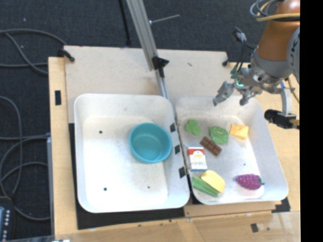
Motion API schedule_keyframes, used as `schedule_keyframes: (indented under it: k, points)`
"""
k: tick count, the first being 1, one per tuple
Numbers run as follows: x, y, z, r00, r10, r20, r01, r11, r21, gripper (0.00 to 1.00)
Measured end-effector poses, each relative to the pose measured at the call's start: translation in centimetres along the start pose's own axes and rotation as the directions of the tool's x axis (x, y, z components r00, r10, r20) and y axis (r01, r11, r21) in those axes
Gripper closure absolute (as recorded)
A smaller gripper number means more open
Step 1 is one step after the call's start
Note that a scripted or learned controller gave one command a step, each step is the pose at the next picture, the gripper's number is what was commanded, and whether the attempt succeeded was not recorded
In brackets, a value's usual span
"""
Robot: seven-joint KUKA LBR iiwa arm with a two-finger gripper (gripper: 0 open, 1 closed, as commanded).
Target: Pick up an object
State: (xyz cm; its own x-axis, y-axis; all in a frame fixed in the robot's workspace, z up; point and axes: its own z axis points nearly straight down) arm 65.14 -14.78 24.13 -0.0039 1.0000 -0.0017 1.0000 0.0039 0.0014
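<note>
The gripper (233, 96) hangs over the right bin's (270, 135) far rim, jaws spread and seemingly empty; the orange wedge (239, 131) lies nearest, just below them, apart.

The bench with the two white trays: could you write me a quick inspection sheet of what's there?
Surface: a bench bearing a left bin and a right bin.
Job's things: right bin holds two green pieces, a yellow wedge, a brown bar, a small carton, corn and grapes.
Clutter: a blue bowl in the left bin.
Grippers: gripper open, above the right bin's far edge, holding nothing.
Cables: black cables on the floor at left.
Surroundings: a metal post; dark carpet.
</note>
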Motion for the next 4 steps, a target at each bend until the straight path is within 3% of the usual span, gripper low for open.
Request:
schedule_keyframes:
  k: [1, 2, 3, 4]
  points:
    - [0.0, 0.9, 4.8, 1.0, 0.0, 0.002, 0.0, 1.0, 0.004, 0.0]
    - [-0.5, 0.1, 10.9, 1.0, 0.004, 0.001, -0.004, 1.0, 0.007, 0.0]
    - [-0.7, 0.0, 14.2, 1.0, 0.004, 0.002, -0.004, 1.0, 0.004, 0.0]
    - [-0.8, 0.2, 12.8, 1.0, 0.005, 0.002, -0.005, 1.0, -0.002, 1.0]
